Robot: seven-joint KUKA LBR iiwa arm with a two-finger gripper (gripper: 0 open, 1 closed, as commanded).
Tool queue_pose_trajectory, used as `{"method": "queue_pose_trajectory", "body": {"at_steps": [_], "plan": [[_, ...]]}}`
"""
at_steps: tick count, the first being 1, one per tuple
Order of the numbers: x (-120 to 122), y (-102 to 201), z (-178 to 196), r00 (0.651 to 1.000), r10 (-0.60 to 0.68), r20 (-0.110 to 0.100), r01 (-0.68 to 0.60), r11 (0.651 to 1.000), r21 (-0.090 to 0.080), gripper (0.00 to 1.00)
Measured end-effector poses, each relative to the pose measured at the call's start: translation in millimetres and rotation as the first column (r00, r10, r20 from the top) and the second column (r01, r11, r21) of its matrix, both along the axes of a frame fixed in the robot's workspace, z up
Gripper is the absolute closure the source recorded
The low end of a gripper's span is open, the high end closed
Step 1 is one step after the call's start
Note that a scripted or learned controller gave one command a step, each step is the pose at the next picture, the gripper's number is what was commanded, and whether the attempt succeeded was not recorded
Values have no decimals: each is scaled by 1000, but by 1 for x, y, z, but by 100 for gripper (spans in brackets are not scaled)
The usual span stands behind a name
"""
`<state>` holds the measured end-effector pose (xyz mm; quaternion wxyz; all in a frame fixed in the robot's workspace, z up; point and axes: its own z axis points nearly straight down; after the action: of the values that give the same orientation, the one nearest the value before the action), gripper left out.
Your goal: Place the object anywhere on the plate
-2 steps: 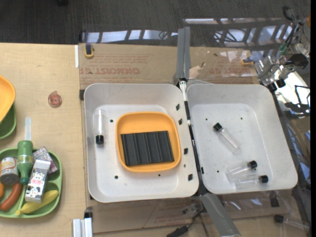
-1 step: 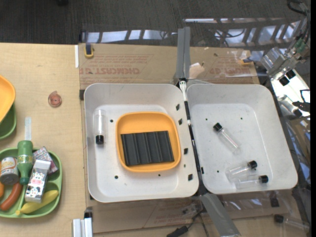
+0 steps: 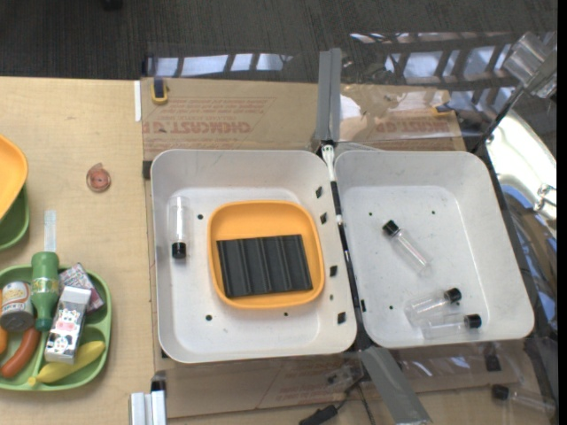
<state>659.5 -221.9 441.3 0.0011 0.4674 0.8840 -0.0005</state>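
A yellow-orange plate (image 3: 266,223) sits in the middle of the left bin (image 3: 168,326), with a dark ridged rectangular pad (image 3: 266,266) lying on it. A clear vial with a black cap (image 3: 178,228) lies in the same bin, just left of the plate, cap toward the front. In the right bin (image 3: 496,237) lie three more clear black-capped vials: one (image 3: 403,244) near the middle, and two (image 3: 434,304) (image 3: 447,324) close together near the front right corner.
On the wooden table to the left stand a green tray (image 3: 97,343) of toy food, a yellow dish (image 3: 9,180) over a green one at the left edge, and a small pink disc (image 3: 98,179). Cardboard (image 3: 230,122) lies behind the bins.
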Motion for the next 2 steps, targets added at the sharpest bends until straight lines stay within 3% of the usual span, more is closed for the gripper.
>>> {"method": "queue_pose_trajectory", "body": {"at_steps": [1, 2], "plan": [[-58, -1, -120, 977, 213, -1, -213, 977, 1, 100], [-4, 8, -28, 907, 422, 1, -422, 907, -1, 100]]}}
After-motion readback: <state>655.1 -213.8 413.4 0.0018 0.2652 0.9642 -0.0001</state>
